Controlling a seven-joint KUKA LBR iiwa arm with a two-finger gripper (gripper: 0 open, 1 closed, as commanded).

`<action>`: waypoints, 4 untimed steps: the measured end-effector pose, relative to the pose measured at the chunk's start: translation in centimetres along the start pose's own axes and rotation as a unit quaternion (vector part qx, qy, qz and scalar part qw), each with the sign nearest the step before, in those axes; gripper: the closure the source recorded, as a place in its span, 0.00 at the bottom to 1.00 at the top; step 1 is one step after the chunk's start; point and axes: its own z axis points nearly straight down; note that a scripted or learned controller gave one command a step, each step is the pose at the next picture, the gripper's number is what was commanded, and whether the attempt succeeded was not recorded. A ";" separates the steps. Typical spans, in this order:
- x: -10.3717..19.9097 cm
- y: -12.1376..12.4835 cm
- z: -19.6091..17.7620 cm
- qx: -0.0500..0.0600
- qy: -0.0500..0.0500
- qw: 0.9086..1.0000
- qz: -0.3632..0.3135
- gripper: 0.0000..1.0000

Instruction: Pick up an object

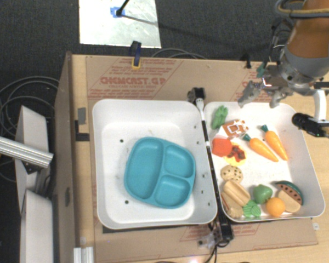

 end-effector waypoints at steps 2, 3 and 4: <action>-7.8 -3.8 12.0 0.002 0.000 1.000 0.002 0.00; -6.1 -3.9 18.3 -0.002 -0.002 1.000 0.000 0.00; -5.7 -4.8 18.7 -0.010 -0.003 1.000 0.003 0.00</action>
